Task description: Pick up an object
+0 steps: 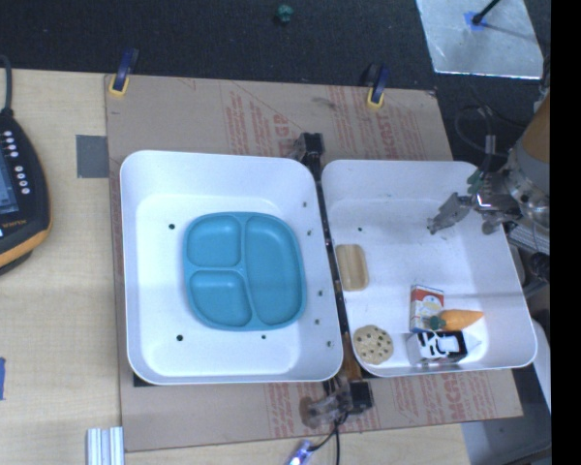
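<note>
orange carrot [462, 318] low in right bin [387, 177], well apart from pincer [445, 216]; pincer state unclear.

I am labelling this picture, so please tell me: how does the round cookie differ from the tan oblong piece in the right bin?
The round cookie is circular and dotted; the tan oblong piece is longer, rounded-rectangular and plain. The cookie lies near the right bin's front left corner; the oblong piece lies farther back, along the left wall. Both lie flat and are tan.

Open floor fills the right bin's [368, 177] upper half; a bread slice [351, 266], cracker [372, 343], carton [426, 311] and carrot [462, 319] crowd its lower part.
</note>
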`<act>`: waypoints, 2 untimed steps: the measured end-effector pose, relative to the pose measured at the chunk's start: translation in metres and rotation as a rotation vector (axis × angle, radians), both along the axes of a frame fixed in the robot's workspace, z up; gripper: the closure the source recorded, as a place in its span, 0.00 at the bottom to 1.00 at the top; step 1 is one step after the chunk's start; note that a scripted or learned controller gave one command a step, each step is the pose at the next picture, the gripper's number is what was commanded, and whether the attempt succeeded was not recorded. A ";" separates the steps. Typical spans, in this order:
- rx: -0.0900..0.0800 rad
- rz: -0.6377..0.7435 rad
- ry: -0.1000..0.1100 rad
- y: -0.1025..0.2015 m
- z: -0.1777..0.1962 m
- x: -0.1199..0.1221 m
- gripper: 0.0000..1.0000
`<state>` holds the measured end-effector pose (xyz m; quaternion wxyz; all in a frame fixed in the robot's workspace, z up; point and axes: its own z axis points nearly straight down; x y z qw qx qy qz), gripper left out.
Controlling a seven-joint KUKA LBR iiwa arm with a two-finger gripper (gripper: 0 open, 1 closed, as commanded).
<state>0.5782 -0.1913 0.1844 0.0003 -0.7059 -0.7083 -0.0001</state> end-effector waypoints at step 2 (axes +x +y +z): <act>0.000 -0.001 0.003 0.016 -0.072 -0.102 0.00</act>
